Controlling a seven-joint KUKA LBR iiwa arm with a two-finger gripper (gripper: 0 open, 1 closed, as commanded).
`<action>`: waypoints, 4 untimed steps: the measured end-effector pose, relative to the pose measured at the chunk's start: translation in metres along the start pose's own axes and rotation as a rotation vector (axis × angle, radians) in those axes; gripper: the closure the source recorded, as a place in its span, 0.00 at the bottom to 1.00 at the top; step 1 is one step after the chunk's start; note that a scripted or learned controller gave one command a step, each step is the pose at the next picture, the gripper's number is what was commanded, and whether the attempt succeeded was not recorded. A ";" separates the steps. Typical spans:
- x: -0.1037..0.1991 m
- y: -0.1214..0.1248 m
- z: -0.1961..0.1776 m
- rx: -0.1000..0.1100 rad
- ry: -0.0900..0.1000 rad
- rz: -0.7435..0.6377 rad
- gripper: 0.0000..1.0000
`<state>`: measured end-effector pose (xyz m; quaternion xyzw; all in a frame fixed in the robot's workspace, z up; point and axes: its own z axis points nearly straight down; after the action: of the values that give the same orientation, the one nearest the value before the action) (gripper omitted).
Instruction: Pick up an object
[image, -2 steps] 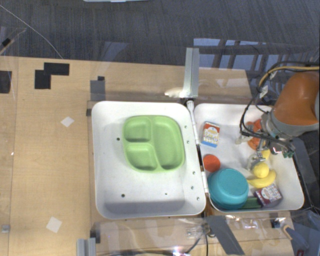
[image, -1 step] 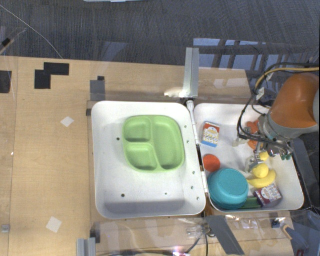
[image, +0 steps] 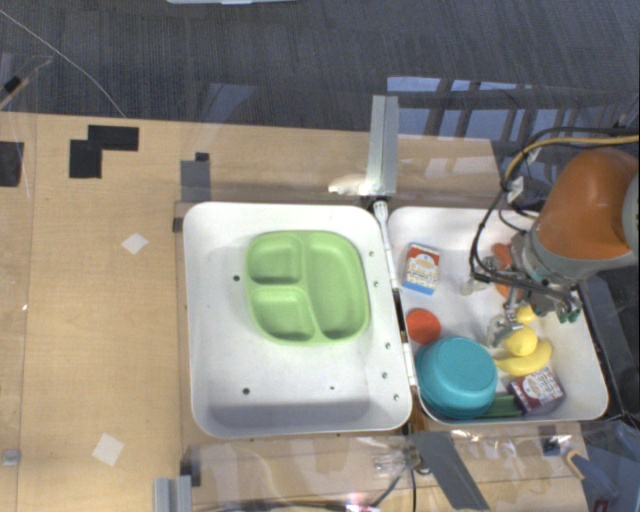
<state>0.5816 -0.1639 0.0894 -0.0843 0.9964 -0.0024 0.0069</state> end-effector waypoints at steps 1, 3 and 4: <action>-0.006 0.000 -0.016 0.005 -0.016 -0.005 1.00; -0.054 -0.051 -0.150 -0.003 0.004 0.168 0.00; -0.032 -0.046 -0.019 -0.009 0.014 0.003 0.00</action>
<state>0.6205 -0.2035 0.1095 -0.0828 0.9966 0.0015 -0.0003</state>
